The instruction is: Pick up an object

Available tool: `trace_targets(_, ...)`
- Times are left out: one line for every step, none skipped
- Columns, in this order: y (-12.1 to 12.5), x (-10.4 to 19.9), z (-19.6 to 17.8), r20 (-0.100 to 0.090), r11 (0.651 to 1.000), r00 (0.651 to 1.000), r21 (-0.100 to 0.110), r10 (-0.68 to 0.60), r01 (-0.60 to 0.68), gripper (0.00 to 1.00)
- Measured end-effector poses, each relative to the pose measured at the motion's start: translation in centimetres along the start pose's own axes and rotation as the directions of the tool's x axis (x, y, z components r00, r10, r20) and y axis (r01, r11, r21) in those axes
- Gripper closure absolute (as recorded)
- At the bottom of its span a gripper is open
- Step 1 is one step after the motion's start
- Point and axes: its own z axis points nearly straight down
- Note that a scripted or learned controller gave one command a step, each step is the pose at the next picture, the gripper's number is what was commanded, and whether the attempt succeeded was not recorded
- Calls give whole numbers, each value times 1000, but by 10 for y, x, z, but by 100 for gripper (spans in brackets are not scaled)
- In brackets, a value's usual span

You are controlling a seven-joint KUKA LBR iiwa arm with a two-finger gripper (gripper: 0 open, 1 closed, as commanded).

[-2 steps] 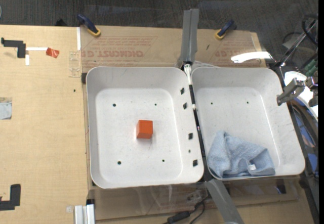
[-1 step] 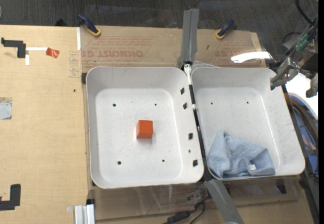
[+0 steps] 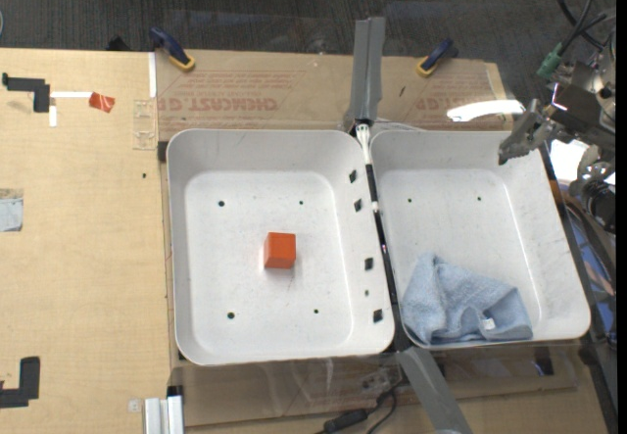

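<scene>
- Tool [image 3: 517, 143] at right bin's [image 3: 549, 226] far rim, off to the side; spread or pinched: can't tell.
- Orange block [image 3: 280, 251] mid left bin [image 3: 196, 256], blue cloth [image 3: 460, 303] right bin's near corner. Both untouched.

The gripper [image 3: 516, 143] has dark grey, slender fingers [image 3: 509, 150] extending from a metallic silver wrist block [image 3: 578, 104]. Black cables [image 3: 578, 1] loop above the block. A green connector [image 3: 551, 65] sits at the cable base. Part of the metal housing is brightly lit, detail unclear.
</scene>
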Motion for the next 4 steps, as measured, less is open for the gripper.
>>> trace_targets(-20, 37, 0, 0, 946, 946, 0, 325, -325, 0)
trace_targets(-25, 46, 35, 1, 784, 784, 1, 621, -621, 0)
trace_targets(13, 53, 116, 3, 800, 800, 3, 600, -600, 0)
trace_targets(-52, 96, 15, -1, 739, 739, -1, 674, -674, 0)
